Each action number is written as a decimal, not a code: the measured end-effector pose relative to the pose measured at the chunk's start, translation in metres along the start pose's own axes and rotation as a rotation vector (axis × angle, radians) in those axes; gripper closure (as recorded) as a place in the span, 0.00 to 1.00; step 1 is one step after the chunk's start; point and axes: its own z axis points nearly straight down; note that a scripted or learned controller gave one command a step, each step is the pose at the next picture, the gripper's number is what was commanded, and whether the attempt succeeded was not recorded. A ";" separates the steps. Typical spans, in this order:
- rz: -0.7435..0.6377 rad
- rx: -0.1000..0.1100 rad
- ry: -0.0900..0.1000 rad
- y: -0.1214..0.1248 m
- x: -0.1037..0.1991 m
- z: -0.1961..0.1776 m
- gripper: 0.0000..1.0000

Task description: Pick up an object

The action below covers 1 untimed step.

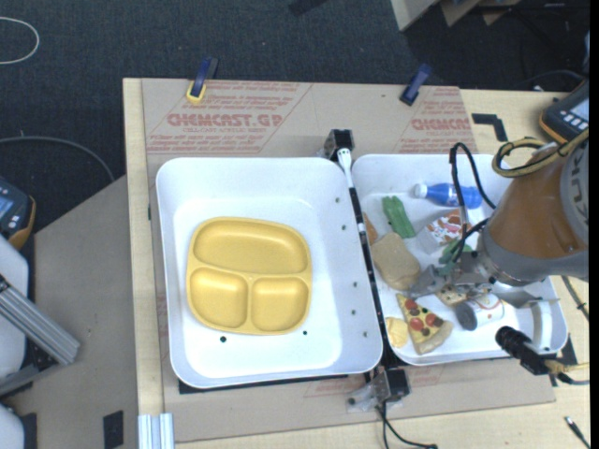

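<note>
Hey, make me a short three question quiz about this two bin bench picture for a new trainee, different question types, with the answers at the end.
1. True or false: the yellow divided plate lies in the right bin.
2. Multiple choice: which item sits nearest the front edge of the right bin? A) the blue and white bottle B) the green toy C) the pizza slice
3. Fill in: the arm's pincer is down among the items of the ____ bin.

Key:
1. False; it lies in the left bin.
2. C.
3. Right.
</note>
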 end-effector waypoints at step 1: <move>0.002 -0.009 -0.005 0.002 -0.002 -0.014 1.00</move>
